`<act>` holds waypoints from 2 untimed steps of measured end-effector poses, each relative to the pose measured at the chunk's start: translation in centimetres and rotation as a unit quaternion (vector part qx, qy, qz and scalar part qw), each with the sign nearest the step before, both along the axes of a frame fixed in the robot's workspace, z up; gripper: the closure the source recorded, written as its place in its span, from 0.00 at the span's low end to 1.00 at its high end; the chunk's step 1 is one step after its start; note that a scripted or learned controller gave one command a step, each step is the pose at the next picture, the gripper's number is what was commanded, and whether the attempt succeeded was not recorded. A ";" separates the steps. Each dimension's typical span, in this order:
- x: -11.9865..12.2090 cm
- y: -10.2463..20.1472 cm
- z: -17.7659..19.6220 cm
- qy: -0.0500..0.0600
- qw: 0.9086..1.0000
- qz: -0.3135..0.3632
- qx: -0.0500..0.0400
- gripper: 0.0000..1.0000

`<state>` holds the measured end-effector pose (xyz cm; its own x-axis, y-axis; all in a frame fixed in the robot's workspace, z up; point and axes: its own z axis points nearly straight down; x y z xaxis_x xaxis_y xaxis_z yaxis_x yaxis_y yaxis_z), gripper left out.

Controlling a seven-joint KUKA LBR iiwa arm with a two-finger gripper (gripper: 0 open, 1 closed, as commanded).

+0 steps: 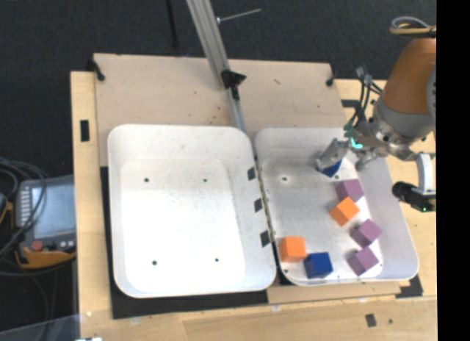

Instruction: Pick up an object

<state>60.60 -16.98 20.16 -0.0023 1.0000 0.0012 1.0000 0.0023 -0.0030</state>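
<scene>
My gripper (345, 159) hangs over the back of the right bin (294, 156), open, its two grey fingers spread wide. A small blue block (332, 169) peeks out just below the left finger (327, 160), partly hidden by it and not between the fingers. Closer to the front lie a purple block (349, 189), an orange block (344, 211), two more purple blocks (365, 231) (362, 260), another orange block (293, 248) and a blue block (318, 264).
The left bin (183, 207) sits beside the right one, sharing a divider edge. A slanted metal pole (209, 31) rises behind the bins. A screen unit (44, 211) with cables sits off the bench's left side.
</scene>
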 end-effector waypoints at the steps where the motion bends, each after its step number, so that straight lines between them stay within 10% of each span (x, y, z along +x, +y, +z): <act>1: 0.1 0.0 0.2 -0.002 1.000 0.001 -0.001 0.00; 2: 1.0 -0.1 -5.3 0.000 1.000 0.001 -0.001 0.00</act>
